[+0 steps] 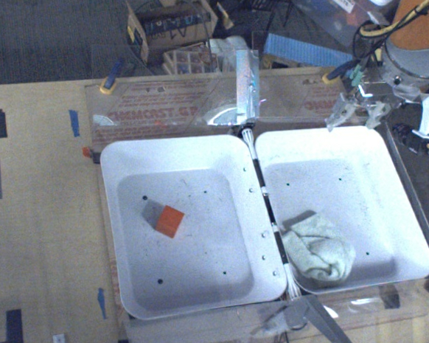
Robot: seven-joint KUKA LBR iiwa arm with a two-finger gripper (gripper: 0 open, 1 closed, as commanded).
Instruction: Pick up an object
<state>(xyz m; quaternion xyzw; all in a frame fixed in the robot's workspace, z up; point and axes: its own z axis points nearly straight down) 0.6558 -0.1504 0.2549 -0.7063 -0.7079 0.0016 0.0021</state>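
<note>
Orange block point(170, 221): one small cube, lying on the floor of the left bin point(125, 163), left of centre, nothing touching it.

Alternative item: crumpled pale cloth point(318, 249) in the right bin point(391, 160), against its near-left corner by the seam between the bins. Gripper point(356, 113): hanging above the far rim of the right bin, well apart from both items; fingers spread, nothing between them. Handling note, as judgement: the cloth is the nearer target, but the block offers flat, firm sides. For either, centre the gripper directly over the item before descending, straddle it squarely, and close only once low enough to catch it.
</note>
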